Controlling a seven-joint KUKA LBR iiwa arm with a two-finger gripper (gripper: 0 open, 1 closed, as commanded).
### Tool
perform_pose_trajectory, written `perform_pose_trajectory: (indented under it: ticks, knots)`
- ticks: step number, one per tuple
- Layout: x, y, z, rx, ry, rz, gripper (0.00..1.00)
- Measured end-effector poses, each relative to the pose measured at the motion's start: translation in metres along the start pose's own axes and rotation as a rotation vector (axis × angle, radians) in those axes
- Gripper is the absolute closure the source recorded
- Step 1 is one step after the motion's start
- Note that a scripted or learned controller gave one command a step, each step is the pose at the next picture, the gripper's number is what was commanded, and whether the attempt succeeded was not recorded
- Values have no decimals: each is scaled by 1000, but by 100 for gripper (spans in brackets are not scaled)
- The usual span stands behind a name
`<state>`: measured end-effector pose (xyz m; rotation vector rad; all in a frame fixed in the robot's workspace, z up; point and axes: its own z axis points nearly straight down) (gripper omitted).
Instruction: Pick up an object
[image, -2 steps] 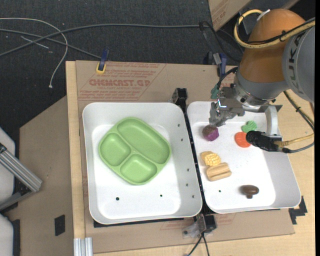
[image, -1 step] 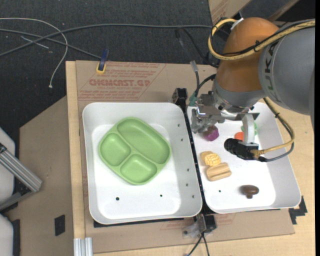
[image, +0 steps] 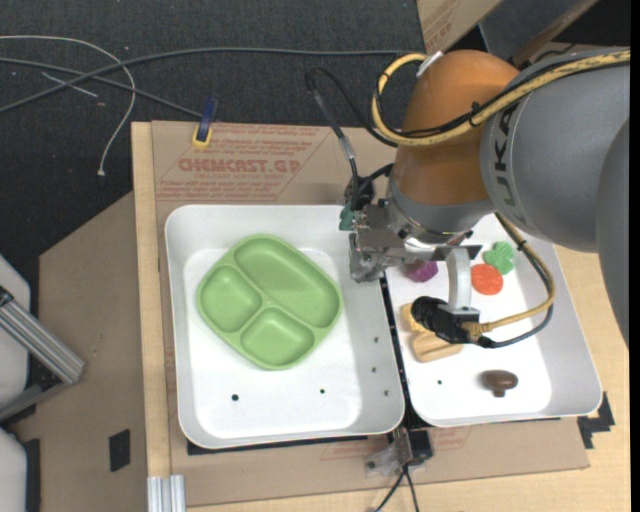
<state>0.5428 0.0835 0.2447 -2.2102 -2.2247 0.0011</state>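
Observation:
The right bin (image: 560, 395) holds several small objects. A purple piece (image: 426, 270) lies just under the wrist. A red-orange piece (image: 487, 281) and a green piece (image: 500, 256) lie near the far right. A tan wooden block (image: 432, 346) sits mid-bin, and a small brown piece (image: 500, 380) lies near the front. My gripper (image: 362, 262) hangs low at the right bin's left wall, by the divide between the bins and left of the purple piece. The wrist hides its tip, and nothing shows in its grasp.
The left bin (image: 200, 400) holds a green three-part plate (image: 268, 298). The grey arm with its orange band (image: 455, 120) covers the far part of the right bin. A cardboard sheet (image: 240, 160) lies behind the bins.

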Motion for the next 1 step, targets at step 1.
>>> perform_pose_trajectory:
  ticks: [1]
  knots:
    - [-4,1,0,-1,-2,6,0]
